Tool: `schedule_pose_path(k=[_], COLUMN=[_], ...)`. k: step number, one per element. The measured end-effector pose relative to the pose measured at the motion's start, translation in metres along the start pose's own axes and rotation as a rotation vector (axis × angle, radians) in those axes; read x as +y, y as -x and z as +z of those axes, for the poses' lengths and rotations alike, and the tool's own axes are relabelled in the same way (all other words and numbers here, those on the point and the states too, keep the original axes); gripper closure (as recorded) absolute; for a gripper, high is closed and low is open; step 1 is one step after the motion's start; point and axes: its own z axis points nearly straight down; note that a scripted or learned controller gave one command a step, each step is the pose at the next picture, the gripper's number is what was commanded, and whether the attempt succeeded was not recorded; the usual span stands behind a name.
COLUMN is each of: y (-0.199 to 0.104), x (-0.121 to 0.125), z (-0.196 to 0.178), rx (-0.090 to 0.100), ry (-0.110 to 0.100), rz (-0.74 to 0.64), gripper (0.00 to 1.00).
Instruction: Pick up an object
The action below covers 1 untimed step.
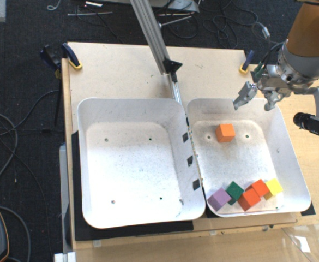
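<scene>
The tool (258, 96) is hanging over the far right corner of the right bin (290, 146), its two fingers spread apart with nothing between them. The orange cube (225, 132) is lying on the bin floor below and to the left of the tool in the picture, near it but clear of both fingertips.

Along the near edge of the same bin, more blocks are sitting close together: a purple block (220, 198), a green block (235, 191) just beside it, a red-orange block (250, 198), another orange block (260, 188) and a yellow block (274, 187). All are small, matte, flat-faced and sharp-edged; whether they are foam or wood is not clear.

The bins are shallow white trays with rounded corners and raised rims, their floors looking speckled and scuffed. The left bin (88, 146) is sitting beside the right one, rims meeting in the middle. Both are resting on a pale, smooth bench (121, 70). The arm (309, 31) is showing a glossy orange band above a grey metal wrist.
</scene>
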Motion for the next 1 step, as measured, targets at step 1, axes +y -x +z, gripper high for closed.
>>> schedule_pose_path(k=[1], y=[-0.0048], x=[0.0177], z=[0.1201], rx=[0.001], ry=[-0.008], rz=[-0.001], gripper=[0.00])
